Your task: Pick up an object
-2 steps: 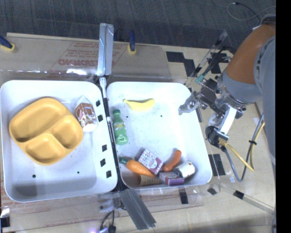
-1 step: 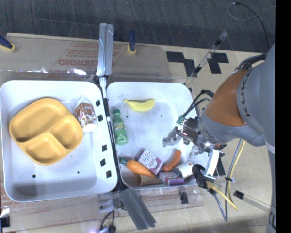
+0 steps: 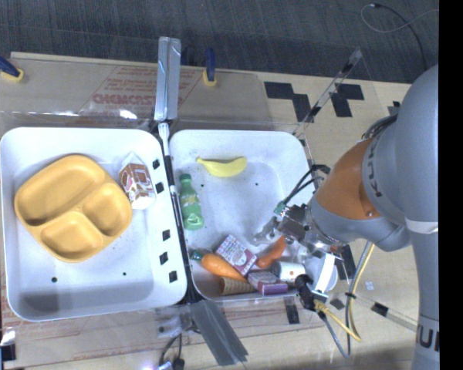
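Orange and grey, my arm is reaching in from the right and hanging low over the near right corner of the right bin (image 3: 293, 141), because most of the small things are crowded there. My gripper (image 3: 289, 233) is hovering just above this heap, and whether it is open or closed I cannot tell, since the wrist is covering that part. Nothing is visibly held, so I am judging that the pick is not yet done. Directly beside the gripper an orange sausage-like piece (image 3: 272, 251) is lying at a slant, touching a pink patterned packet (image 3: 235, 253); in front of them a carrot (image 3: 218, 266), a brown cone (image 3: 235, 286) and a purple piece (image 3: 272, 287) are resting along the near wall. I am thinking the orange piece is the likeliest target, being closest. Further off, a green bottle (image 3: 190, 202) is lying by the divider, and a banana (image 3: 223, 166) is sitting alone near the far wall. Beyond, the left bin (image 3: 31, 291) is holding a yellow divided tray (image 3: 71, 206) and a brown wrapped snack (image 3: 137, 183).
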`<state>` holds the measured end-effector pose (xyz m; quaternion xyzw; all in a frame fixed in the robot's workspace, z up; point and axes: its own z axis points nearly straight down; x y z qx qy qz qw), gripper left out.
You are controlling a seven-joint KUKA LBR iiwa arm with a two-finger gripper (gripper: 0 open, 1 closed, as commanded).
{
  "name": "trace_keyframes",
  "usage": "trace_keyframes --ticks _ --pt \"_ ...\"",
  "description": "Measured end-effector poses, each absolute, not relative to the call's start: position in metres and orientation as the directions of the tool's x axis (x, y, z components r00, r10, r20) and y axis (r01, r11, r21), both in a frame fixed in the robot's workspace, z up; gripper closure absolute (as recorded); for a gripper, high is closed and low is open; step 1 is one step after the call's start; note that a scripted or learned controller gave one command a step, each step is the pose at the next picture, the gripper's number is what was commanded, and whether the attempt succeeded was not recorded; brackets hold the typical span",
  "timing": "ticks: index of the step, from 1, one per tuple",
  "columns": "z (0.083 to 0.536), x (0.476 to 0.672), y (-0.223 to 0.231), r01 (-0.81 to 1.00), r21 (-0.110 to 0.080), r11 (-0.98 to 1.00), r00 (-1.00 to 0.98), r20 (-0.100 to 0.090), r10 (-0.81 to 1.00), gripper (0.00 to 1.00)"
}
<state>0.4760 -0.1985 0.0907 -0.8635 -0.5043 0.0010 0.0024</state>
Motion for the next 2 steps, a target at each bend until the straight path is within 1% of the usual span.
trace_keyframes --ticks 1,2 --pt "0.100 0.476 -0.198 0.873 -0.007 -0.488 0.488 0.001 0.873 1.00" --pt "0.208 0.503 -0.157 0.832 -0.004 -0.555 0.555 0.000 0.832 1.00"
